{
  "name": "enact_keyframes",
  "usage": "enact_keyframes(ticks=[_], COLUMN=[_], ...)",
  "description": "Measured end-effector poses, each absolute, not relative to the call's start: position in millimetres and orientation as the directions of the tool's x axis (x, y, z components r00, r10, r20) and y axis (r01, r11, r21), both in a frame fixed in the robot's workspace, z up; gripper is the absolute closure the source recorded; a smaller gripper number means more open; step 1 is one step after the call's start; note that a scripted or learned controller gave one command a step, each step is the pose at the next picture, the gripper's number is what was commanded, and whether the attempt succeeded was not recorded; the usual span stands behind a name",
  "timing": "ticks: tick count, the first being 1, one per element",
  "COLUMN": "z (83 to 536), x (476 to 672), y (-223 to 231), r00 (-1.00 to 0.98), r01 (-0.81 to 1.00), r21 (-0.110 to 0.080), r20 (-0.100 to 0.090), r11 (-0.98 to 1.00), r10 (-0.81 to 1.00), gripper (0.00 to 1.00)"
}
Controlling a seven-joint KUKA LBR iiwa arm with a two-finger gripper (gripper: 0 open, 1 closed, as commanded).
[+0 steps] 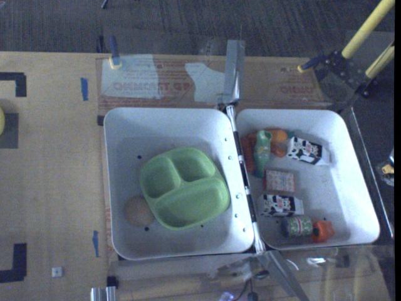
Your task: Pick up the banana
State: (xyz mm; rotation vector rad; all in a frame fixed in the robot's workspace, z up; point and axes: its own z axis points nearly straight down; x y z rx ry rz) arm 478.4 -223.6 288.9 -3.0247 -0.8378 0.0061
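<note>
Green plate (183,195) in the left bin (119,234); possibly the banana (2,121) at the worktop (50,187) left edge; claw state, can't tell.

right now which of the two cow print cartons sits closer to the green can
The lower cow-print carton, lying just above the green can near the right bin's front. The other cow-print carton lies toward the back, beside the orange items.

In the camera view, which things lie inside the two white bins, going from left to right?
Brown ball → green divided plate → pink packet → orange toy at the right bin's near edge.
</note>
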Motion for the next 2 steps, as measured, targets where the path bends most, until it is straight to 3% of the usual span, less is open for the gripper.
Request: enact_keyframes(ticks=[1,2], z=[233,390], x=[477.8,482.8], y=[-108,-157], r00=[0.891,0.854], r01=[0.454,0.52], r21=[-0.006,-0.003], r20=[-0.005,-0.004], r11=[-0.891,-0.854], r10=[0.454,0.52], gripper=[1.0,1.0])
